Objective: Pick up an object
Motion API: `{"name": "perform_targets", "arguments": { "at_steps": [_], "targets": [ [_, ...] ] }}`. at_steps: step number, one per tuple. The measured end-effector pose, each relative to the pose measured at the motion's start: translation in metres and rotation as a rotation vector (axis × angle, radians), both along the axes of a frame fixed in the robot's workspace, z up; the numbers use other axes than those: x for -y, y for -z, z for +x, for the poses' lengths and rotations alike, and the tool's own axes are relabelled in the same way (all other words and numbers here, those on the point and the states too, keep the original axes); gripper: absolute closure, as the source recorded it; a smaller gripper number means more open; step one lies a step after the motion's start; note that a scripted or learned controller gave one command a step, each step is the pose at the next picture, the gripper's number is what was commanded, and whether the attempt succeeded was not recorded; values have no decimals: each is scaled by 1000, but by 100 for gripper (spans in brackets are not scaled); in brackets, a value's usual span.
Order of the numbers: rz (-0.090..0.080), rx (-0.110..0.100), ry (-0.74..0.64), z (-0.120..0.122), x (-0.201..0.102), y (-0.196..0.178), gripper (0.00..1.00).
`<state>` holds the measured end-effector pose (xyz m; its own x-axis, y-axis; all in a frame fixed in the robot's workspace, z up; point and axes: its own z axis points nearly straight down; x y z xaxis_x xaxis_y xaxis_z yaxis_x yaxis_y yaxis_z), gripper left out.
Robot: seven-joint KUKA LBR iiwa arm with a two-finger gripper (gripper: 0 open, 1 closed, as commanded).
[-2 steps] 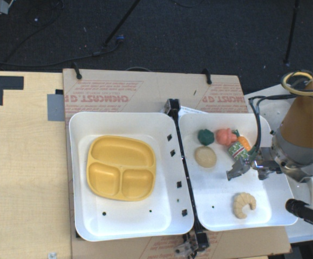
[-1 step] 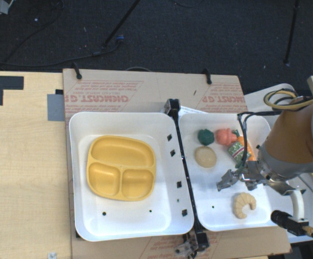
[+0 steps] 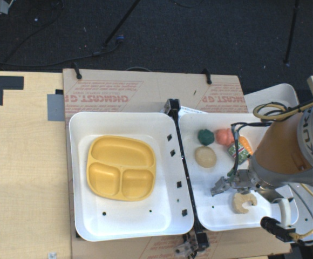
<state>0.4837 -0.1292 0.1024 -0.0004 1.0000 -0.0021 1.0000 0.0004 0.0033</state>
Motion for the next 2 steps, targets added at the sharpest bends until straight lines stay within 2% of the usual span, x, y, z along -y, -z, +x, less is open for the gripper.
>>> {"name": "perform_targets", "arguments": {
  "at_steps": [1, 2],
  "targets": [
    [3, -7, 1, 0, 0, 15, 0],
    [4, -6, 5, 0, 0, 4, 100]
  ]
}}
